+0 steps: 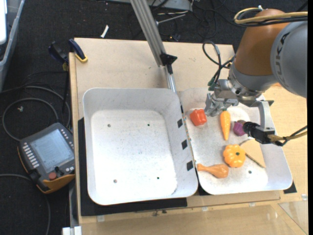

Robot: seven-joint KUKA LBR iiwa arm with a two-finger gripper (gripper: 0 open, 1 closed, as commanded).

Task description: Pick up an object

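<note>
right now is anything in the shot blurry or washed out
Camera view: sharp overall, with even lighting; the white bins are bright but still show specks, the orange pepper and carrot read clearly, and only soft shadows sit under the arm's gripper.

A teach pendant (47, 153) lies on the dark floor (cables (29, 104) nearby), left of the bench (122, 62).

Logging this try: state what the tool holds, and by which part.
Nothing visibly held. The tool hangs over the right bin, between the red piece and the carrot, and nothing shows in its grip.
</note>
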